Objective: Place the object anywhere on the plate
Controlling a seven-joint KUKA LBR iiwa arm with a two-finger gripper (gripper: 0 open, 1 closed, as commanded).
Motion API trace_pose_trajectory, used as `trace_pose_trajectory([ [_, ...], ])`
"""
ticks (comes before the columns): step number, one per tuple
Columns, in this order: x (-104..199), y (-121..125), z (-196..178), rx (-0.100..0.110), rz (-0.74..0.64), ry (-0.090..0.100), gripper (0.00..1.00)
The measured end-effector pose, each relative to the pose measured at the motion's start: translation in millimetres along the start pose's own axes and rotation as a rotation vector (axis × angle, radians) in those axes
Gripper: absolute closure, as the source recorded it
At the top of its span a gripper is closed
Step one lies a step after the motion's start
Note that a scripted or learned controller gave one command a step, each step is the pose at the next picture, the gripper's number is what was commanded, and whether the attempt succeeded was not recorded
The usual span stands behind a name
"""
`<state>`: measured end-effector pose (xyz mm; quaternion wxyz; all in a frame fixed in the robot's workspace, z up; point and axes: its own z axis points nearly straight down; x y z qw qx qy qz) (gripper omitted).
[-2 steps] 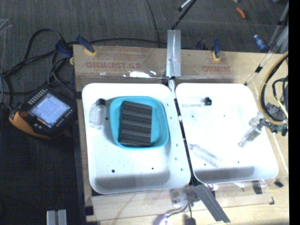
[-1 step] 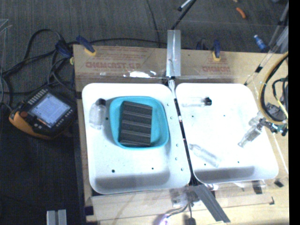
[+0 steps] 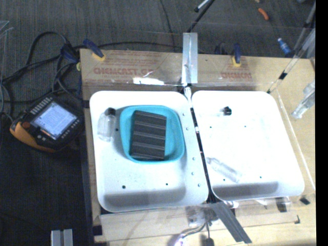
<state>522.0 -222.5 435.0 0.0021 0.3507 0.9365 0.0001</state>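
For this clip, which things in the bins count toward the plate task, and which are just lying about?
Belongs to the job:
- blue plate, in the left bin
- dark ridged block, already lying on the plate

Just lying about:
- clear bottle with dark cap, left of the plate
- clear bottle, in the right bin
- small dark piece, near that bin's far edge

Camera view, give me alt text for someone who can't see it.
A dark ridged block lies on a blue plate in the left white bin, with a clear bottle beside the plate. The right bin holds a clear object and a small dark item.
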Motion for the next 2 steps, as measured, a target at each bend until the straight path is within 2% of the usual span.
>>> trace_pose_trajectory([
  [1,27.4,-24.6,0.0,0.001,0.184,0.001,0.00],
  [2,27.4,-24.5,0.0,0.001,0.184,0.001,0.00],
])
